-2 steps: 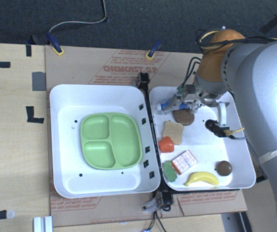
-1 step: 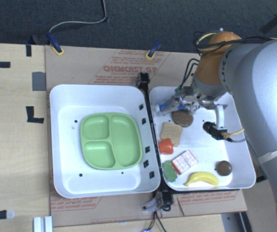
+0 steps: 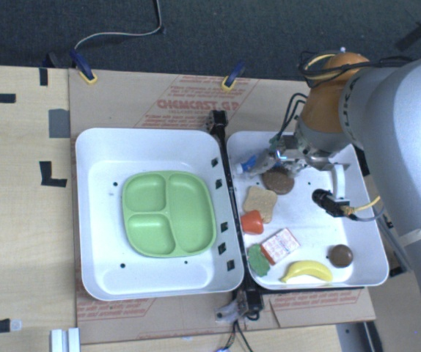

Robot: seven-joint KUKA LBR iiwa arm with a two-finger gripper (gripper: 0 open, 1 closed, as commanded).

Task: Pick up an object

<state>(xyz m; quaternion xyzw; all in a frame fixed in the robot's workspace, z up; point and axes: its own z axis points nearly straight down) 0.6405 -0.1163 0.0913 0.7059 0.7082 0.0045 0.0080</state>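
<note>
1. Two white bins sit side by side on the table [image 3: 20, 196]. The left bin [image 3: 93, 218] holds a green tray [image 3: 169, 213] with three parts.
2. The right bin [image 3: 368, 259] holds the small things to pick from: a brown round thing [image 3: 278, 181], a slice of toast [image 3: 260, 203], a red piece [image 3: 252, 223], a red and white packet [image 3: 279, 245], a green piece [image 3: 258, 259], a yellow banana [image 3: 306, 271], a small brown ball [image 3: 340, 255] and a blue thing [image 3: 249, 164].
3. The grey arm [image 3: 386, 123] leans in over the far end of the right bin. Its end effector [image 3: 287, 158] is low, just above the brown round thing and near the blue thing.
4. I cannot tell if the end effector is gripping or let go. The arm hides it.
5. I think it is trying for the brown round thing.
6. What could go wrong: the toast is touching that round thing, so a grab may push both or catch the wrong one.
7. The round thing looks flat, so it may slip out.
8. The bin's far wall is close, so the arm could bump it.
</note>
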